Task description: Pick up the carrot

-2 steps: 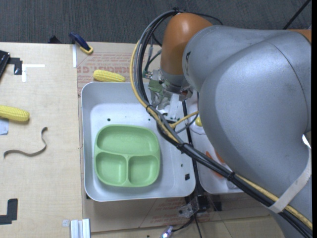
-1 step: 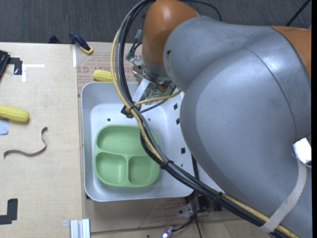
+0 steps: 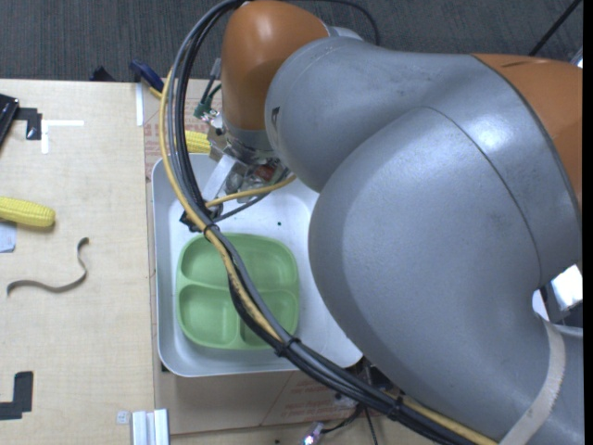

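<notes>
Arm [image 3: 435,221]: the grey body with its orange band fills the right and centre of the frame, bending down toward the upper middle.
Gripper [image 3: 243,160]: hangs over the top end of the white bin; whether it is released or clenched, I cannot tell.
Cables [image 3: 199,193]: black and yellow lines loop from the wrist down across the bin and the tray.
White bin [image 3: 171,341]: sits at lower centre, partly under the arm.
Green tray [image 3: 208,290]: lies inside the white bin, with several compartments; the visible ones look bare.
Carrot: hidden; I cannot tell where it lies.
Tabletop [image 3: 83,341]: pale wood on the left.
Corn cob [image 3: 26,213]: lies on the tabletop at the left edge.
Dark curved strip [image 3: 56,281]: lies on the tabletop below the corn.
</notes>
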